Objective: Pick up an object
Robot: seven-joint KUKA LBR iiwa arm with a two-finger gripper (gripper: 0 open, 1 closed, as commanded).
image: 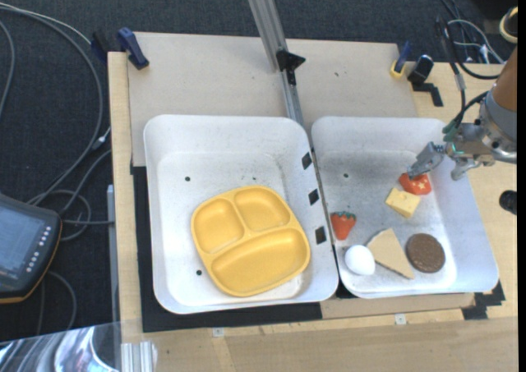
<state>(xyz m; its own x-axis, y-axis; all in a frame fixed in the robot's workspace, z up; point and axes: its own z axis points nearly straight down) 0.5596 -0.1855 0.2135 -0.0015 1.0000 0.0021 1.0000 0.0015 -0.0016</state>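
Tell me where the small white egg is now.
The small white egg lies in the right white bin, near its front left corner, touching the tan wedge slice and just below the red strawberry.

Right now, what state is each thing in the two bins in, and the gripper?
Tray: upright in left bin, compartments bare.
Tomato: in right bin, under the gripper's near finger, touching it or not I cannot tell.
Cheese cube: lying free.
Strawberry: lying free near divider.
Egg: resting against wedge.
Wedge: flat.
Cookie: flat.
Gripper: open, low over the tomato.
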